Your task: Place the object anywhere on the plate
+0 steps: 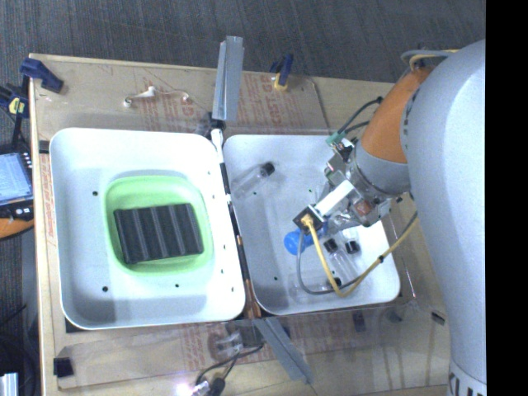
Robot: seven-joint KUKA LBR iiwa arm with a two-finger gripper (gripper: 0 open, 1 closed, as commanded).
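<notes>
1. Gripper: low in the right bin, jaws apart with bare bin floor between them, holding nothing.
2. Blue object: on the right bin's floor, just beside the gripper, toward the left bin.
3. Clear tube: near that bin's far wall.
4. Green plate: in the left bin, bearing a black ribbed block.

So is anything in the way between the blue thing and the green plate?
Yes. The two bins' walls meet between the blue thing and the green plate. A dark ridged slab also covers most of the plate, leaving just its rim bare.
</notes>
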